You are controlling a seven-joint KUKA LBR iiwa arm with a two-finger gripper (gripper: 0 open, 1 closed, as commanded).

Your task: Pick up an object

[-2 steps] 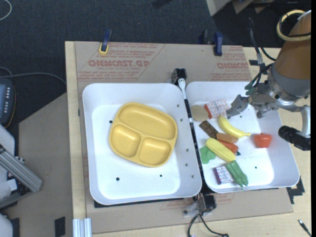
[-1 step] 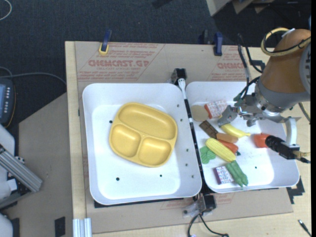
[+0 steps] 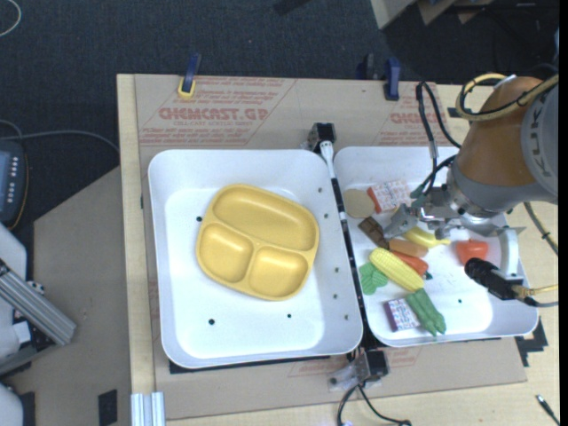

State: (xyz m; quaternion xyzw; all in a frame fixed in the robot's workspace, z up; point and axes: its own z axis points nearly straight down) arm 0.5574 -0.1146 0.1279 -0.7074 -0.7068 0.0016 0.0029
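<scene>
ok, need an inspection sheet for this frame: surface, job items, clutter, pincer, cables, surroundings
Surface: brown board bearing left bin and right bin, side by side.
Job's things: in the right bin, corn cob, green pepper, carrot, cookie, small packets and other toy food.
Clutter: yellow divided plate in the left bin.
Pincer: pincer low over the right bin's toys; finger state unclear.
Cables: black cable along the arm; white wire on the floor.
Surroundings: dark carpet; clamps on the board's far edge.
</scene>
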